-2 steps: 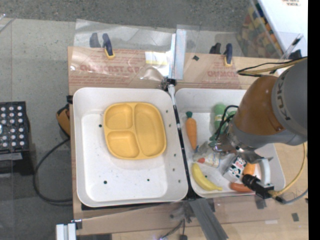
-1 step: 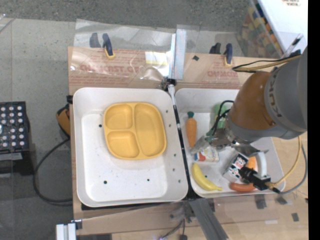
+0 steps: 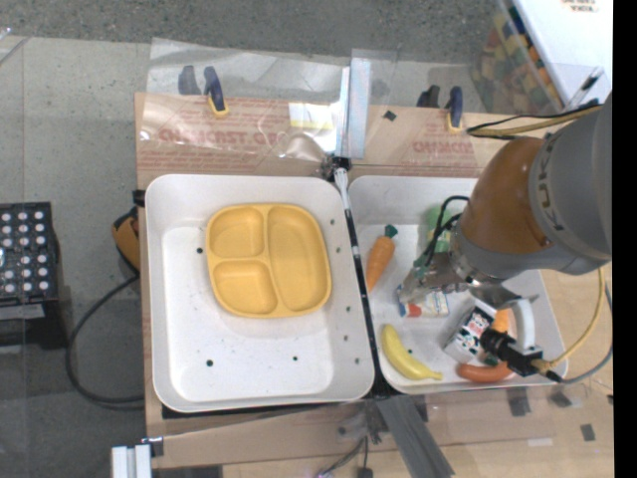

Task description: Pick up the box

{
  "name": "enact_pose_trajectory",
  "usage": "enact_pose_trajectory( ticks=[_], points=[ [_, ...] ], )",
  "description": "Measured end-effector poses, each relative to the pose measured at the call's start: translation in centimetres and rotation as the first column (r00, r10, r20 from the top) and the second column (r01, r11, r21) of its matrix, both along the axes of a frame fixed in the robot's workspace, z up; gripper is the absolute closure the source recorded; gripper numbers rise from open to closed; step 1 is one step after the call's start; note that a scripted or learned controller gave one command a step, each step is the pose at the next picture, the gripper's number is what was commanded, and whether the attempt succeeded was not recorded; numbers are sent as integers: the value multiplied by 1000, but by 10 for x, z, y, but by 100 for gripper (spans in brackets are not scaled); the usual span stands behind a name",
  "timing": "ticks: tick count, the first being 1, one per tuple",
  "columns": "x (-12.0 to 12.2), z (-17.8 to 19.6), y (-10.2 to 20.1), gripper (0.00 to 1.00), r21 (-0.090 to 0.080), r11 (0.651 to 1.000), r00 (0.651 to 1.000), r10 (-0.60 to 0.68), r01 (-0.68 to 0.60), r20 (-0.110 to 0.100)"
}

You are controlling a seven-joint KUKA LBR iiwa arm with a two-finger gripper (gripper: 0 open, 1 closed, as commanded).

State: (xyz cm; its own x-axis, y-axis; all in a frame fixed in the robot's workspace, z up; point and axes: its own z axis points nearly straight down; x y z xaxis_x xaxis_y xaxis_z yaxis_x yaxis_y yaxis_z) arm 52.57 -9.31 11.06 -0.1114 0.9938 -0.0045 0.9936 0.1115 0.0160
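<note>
The arm (image 3: 542, 202) is reaching down into the right bin (image 3: 398, 202), and its gripper (image 3: 430, 292) is hanging low by the box (image 3: 472, 331), but I cannot tell how it is set. The box is lying between a banana (image 3: 406, 357) and a sausage (image 3: 485, 372), not lifted yet, so next the gripper needs to get around it. Its label is too tiny to read.

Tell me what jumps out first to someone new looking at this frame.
The yellow three-compartment plastic plate sits alone in the left white bin. The grey arm with its orange band reaches into the right white bin, its end effector low among a cluster: an orange toy carrot, a yellow toy banana, a red toy sausage and a small white printed box near the bin's front.
</note>
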Motion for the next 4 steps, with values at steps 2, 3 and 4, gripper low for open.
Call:
enact_pose_trajectory(
  ticks=[2, 3, 4],
  points=[
    [15, -10, -28, 0, -2, 992, 992, 125, -125, -2],
    [16, 0, -31, 100, -8, 993, 993, 119, -119, 3],
    [16, 0, -31, 0, -7, 993, 993, 120, -120, 3]
  ],
)
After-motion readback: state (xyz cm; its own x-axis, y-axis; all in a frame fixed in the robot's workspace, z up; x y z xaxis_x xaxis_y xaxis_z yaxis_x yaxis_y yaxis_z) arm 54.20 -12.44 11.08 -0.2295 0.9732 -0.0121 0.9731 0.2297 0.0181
